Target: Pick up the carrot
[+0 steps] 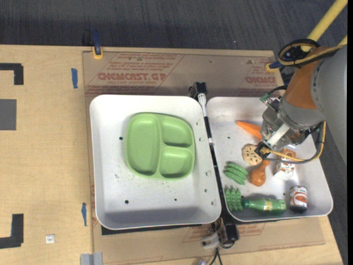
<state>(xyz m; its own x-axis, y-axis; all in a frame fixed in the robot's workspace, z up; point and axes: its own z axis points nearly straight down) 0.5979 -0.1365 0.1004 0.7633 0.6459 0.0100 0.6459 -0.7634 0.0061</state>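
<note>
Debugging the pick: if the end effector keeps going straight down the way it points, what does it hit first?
Likely the cookie, just beside the end effector; the carrot lies up-left of that line. Depth is unclear from this slant.

**Plastic on cardboard**

Two bins (105, 148) looked like smooth white plastic with a faint sheen, resting on matt brown cardboard (138, 73). The green plate (160, 145) appeared matt, moulded plastic. The carrot (249, 128) showed a smooth orange surface, the bottle (265, 205) a glossy green one.
</note>
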